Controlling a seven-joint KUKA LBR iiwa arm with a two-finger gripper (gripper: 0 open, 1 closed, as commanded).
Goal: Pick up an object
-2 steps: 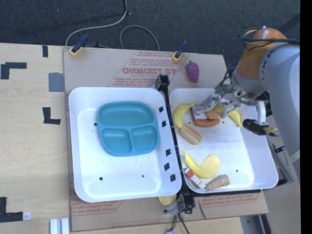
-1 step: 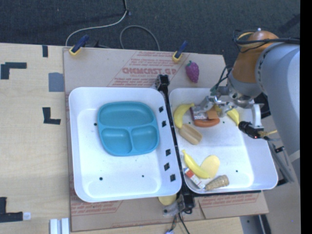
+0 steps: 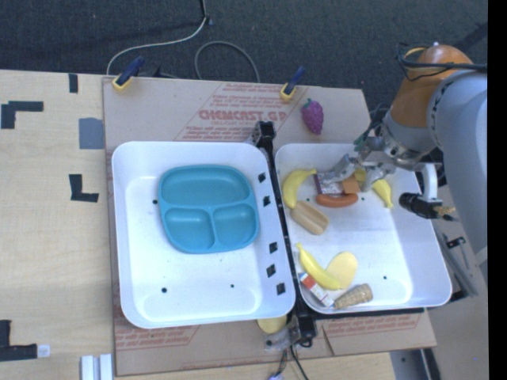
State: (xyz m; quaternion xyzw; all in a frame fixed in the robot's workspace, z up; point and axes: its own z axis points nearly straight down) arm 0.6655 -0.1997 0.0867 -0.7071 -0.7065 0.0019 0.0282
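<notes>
My gripper (image 3: 351,170) hangs low over the far part of the right bin (image 3: 412,252), coming down from the grey arm with its orange band (image 3: 420,93). Directly under and beside it lie a small brown-and-white box (image 3: 325,184) and a red sausage (image 3: 337,200). A small yellow banana (image 3: 385,192) lies just to its right. A larger banana (image 3: 294,187) and a tan bread roll (image 3: 310,219) rest further left. I see nothing lifted off the bin floor.
Near the right bin's front lie a yellow banana with a red end (image 3: 315,271), a pale yellow slice (image 3: 344,265) and a cone (image 3: 352,295). A blue divided plate (image 3: 210,209) sits in the left bin (image 3: 142,283). Purple grapes (image 3: 313,116) lie outside on the cardboard.
</notes>
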